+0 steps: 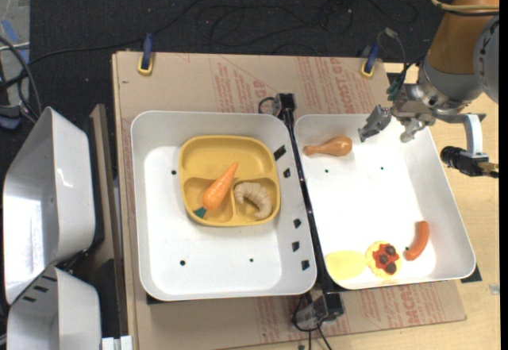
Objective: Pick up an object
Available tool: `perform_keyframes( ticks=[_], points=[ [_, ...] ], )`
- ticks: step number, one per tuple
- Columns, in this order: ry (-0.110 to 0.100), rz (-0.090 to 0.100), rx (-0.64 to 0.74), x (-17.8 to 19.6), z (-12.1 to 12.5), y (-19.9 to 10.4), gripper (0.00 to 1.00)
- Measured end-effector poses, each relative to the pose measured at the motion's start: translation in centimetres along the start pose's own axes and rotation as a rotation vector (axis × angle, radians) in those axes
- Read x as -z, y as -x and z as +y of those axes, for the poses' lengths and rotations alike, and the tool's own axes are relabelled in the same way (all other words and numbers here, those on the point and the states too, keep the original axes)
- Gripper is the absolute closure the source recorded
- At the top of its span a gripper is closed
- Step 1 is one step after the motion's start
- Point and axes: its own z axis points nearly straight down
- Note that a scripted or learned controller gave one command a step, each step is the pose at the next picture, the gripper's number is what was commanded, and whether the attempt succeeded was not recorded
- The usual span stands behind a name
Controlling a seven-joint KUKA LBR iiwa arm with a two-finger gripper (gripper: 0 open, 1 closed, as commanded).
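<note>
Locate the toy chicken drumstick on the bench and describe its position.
The drumstick lies in the right bin, near its top-left corner beside the divide between bins, with the gripper hovering just to its right.

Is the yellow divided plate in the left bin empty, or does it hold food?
It holds food. The yellow plate has a carrot lying across its compartments and a shrimp in the lower right compartment.

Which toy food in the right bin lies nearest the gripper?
The drumstick, at the bin's far left, just left of the gripper; the sausage and the others lie along the near edge.
</note>
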Motion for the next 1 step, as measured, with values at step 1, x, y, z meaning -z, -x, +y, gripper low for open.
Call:
perform_keyframes(
  ticks=[1],
  points=[
    [0.014,-0.002,0.003,0.91,0.31,-0.04,0.00]
  ],
)
